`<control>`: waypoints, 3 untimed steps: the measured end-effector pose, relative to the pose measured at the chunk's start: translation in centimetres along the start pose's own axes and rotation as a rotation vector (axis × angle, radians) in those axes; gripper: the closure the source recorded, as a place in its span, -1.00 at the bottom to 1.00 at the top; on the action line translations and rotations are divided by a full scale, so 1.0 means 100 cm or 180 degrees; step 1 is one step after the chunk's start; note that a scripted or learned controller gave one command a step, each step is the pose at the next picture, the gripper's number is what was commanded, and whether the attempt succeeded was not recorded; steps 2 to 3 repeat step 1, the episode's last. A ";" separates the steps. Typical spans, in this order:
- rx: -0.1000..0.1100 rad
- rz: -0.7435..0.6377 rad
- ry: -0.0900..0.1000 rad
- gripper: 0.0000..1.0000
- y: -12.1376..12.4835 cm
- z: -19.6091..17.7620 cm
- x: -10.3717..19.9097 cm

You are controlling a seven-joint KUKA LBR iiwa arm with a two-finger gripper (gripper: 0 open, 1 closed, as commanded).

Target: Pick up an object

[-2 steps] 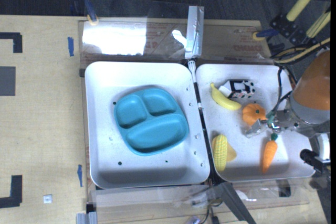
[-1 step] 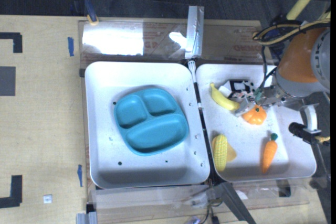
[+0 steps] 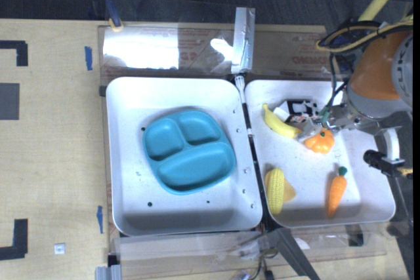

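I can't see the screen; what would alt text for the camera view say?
A grey and orange robot arm reaches from the right into the right white bin, its gripper close to a small orange toy vegetable, with a toy banana, corn cob and carrot nearby. The left bin holds a blue divided plate.

We see two shallow white bins side by side. The left white bin [image 3: 118,160] holds a blue plastic plate with three compartments [image 3: 189,151], lying near its middle. In the right white bin [image 3: 375,208] a yellow toy banana [image 3: 279,122] lies near the far left corner, and a yellow toy corn cob [image 3: 275,190] and an orange toy carrot with a green top [image 3: 336,193] lie near the front. The grey arm with an orange band [image 3: 380,75] reaches in from the right. Its gripper [image 3: 315,117] hangs just above a small round orange toy vegetable [image 3: 319,142], beside the banana's tip.
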State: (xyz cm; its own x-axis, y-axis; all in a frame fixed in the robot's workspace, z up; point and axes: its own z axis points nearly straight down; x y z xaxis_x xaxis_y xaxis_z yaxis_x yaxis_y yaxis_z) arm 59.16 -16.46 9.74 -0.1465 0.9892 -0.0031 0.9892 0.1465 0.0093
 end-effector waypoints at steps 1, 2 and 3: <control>0.0020 0.0699 0.0003 1.00 -0.017 -0.108 0.023; 0.0020 0.0699 0.0003 1.00 -0.017 -0.108 0.023; 0.0020 0.0699 0.0003 1.00 -0.017 -0.108 0.023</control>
